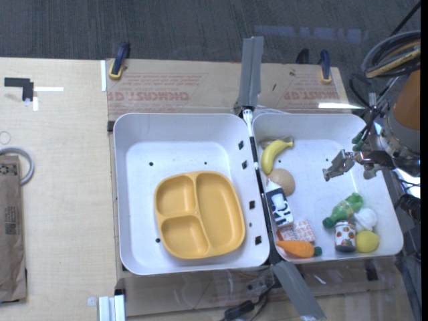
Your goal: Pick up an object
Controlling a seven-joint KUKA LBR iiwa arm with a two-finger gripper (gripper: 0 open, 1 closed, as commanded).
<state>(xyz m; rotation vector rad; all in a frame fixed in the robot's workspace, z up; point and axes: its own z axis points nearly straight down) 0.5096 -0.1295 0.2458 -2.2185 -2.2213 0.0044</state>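
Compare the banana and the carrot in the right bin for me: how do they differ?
The banana is yellow with a green stem tip; the carrot is orange with a dark green end. The banana is curved, the carrot straight and tapered. The banana lies toward the far side of the right bin, the carrot against its near edge. Both sit close to the divider between the bins, and neither is near the end effector.

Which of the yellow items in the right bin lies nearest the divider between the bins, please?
The banana, at the bin's upper left beside the divider; the lemon sits in the far lower-right corner.
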